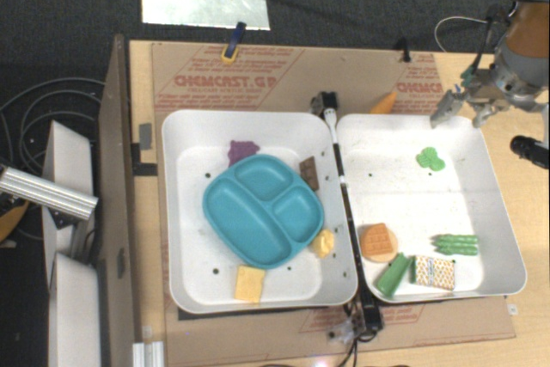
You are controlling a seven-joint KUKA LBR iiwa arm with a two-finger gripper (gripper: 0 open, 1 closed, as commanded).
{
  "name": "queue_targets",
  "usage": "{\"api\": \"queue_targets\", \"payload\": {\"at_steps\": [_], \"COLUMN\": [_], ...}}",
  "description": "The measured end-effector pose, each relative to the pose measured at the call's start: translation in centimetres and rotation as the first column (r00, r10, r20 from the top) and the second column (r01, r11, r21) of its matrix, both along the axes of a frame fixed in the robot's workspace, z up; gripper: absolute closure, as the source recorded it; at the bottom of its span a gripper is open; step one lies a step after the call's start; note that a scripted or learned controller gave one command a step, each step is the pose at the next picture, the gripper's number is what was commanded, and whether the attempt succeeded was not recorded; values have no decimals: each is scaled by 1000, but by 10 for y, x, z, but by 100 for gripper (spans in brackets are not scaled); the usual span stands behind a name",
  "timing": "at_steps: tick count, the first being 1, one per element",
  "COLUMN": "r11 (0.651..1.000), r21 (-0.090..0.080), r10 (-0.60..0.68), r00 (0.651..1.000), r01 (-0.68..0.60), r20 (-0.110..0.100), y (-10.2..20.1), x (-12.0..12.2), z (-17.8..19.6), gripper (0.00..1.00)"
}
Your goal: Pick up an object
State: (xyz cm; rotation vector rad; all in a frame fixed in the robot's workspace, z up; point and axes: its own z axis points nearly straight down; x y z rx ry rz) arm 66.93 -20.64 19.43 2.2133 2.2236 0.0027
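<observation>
This looks like a robot lab, not a home. Two white bins [258, 126] sit side by side on a sheet of brown cardboard [284, 75] on a bench, and they hold toy food and a blue plate [262, 210], the kind of things used for tests. Black cables [39, 112] lie loose on the dark floor, a metal bar [47, 192] sticks out at the left, and a robot arm [524, 43] reaches in from the right.

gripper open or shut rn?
Open: the gripper shows two fingers spread apart above the right bin's top edge, nothing between them.
</observation>
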Motion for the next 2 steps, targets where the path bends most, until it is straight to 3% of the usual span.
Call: {"api": "queue_targets", "payload": {"at_steps": [1,2], "r11": [1000,1000], "r21": [3,-1], "r10": [-4,-4], "r00": [1000,1000], "r01": [4,4], "r20": [-9,4], "y": [1,0], "x": [-18,-30], "z": [-116,16], "gripper": [0,0]}}
